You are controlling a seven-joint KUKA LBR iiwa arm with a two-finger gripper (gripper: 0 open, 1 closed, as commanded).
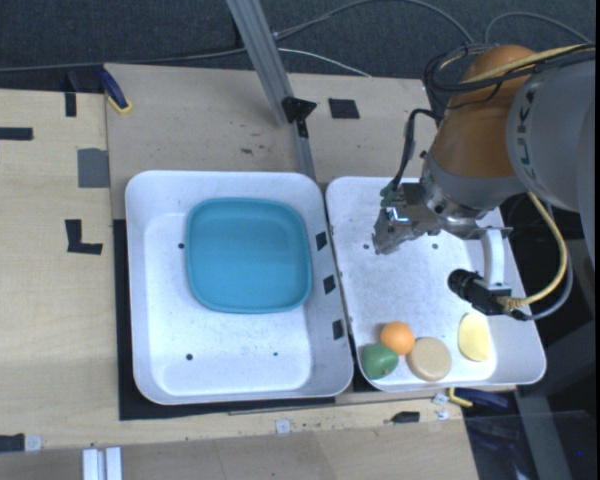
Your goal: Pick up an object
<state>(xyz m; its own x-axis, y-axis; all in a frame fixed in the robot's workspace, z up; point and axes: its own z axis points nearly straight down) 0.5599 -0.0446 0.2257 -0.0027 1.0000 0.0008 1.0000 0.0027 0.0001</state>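
Clustered along the right bin's (365, 208) near wall, green (378, 360), orange (397, 338), tan (430, 358) and yellow (474, 336) objects await my gripper (388, 236), hovering above bare floor, grip state indiscernible.

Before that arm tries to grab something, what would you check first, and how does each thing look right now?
1. Things to grab are in the right bin: orange ball, green piece, tan disc, yellow piece. Ok.
2. Gripper above that bin: ok.
3. Gripper over a target: not ok; it hangs over bare floor, away from the cluster.
4. Fingers ready: cannot tell.
5. Room around targets: not ok; ball, green piece and disc crowd together.
6. Blue plate in the left bin, out of the way: ok.
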